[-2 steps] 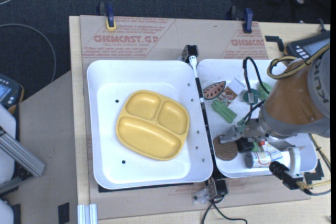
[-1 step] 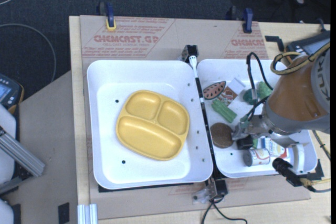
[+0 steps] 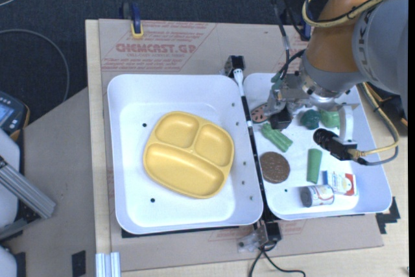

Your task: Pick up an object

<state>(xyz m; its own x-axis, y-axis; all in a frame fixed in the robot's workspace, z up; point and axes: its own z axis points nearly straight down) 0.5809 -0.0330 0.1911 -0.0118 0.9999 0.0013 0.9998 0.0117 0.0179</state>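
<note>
My gripper (image 3: 280,115) hangs low over the upper left part of the right bin (image 3: 373,194), close to the wall between the two bins. Just below it a light green cylinder (image 3: 277,137) lies on the bin floor. A small brown perforated piece (image 3: 259,115) sits to the gripper's left. A teal lump (image 3: 310,119) and a green piece (image 3: 331,117) lie to its right. Nothing can be seen held in the gripper.
The right bin also holds a brown disc (image 3: 275,167), a darker green cylinder (image 3: 314,165), a small can (image 3: 316,194) and a white, red and blue packet (image 3: 342,183). A yellow divided plate (image 3: 188,154) lies in the left bin (image 3: 126,107).
</note>
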